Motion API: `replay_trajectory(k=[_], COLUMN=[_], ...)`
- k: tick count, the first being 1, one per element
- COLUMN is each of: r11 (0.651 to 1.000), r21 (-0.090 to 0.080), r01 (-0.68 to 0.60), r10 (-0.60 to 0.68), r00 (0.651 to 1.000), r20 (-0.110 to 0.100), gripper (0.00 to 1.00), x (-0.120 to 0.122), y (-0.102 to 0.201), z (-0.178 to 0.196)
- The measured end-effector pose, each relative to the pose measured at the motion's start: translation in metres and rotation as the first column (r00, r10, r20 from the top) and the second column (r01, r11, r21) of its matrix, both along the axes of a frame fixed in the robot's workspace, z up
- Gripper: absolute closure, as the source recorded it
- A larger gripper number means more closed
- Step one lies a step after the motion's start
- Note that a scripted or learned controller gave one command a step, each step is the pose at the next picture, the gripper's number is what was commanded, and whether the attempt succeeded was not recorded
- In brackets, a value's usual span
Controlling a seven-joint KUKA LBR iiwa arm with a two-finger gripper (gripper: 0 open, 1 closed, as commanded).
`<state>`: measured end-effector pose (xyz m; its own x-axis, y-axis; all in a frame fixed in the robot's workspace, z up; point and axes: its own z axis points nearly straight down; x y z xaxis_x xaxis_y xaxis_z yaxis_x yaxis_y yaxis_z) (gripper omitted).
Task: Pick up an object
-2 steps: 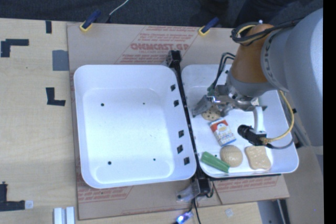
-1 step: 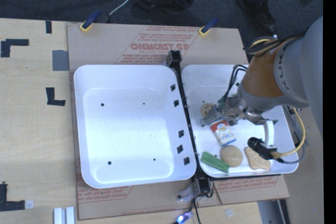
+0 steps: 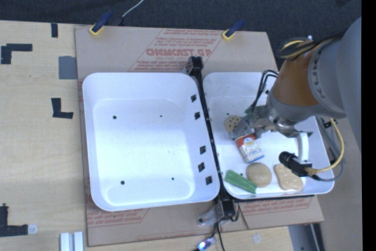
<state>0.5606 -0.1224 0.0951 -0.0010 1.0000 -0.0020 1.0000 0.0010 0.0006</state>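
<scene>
Approach step is what you're in, I'd say: the pincer (image 3: pixel 249 126) is down low in the right bin (image 3: pixel 226 82), just above the small red-and-white packet (image 3: pixel 251 149), and honestly you can't tell from this angle how it's set or whether it has anything. The packet looks like your nearest target, with a speckled round cookie (image 3: pixel 232 123) just beside the pincer toward the divider. Further toward the near rim sit a tan round piece (image 3: pixel 258 174), a green piece (image 3: pixel 241 181) and a beige lump (image 3: pixel 288 178). Next move calls for a straight drop, since the cluster is tight. Open room is up toward the far rim; the left bin (image 3: pixel 94 126) is across the divider.
</scene>
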Motion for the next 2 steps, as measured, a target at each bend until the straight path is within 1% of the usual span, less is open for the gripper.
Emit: replay_trajectory(k=[1,2], r11=[1.0,1.0], r21=[0.004,0.002], r01=[-0.009,-0.002], r10=[0.009,0.002], r00=[1.0,1.0], r20=[0.007,-0.003], gripper=[1.0,1.0], x=[0.0092,0.0068], y=[0.0758,0.0714], z=[0.0951,0.0984])
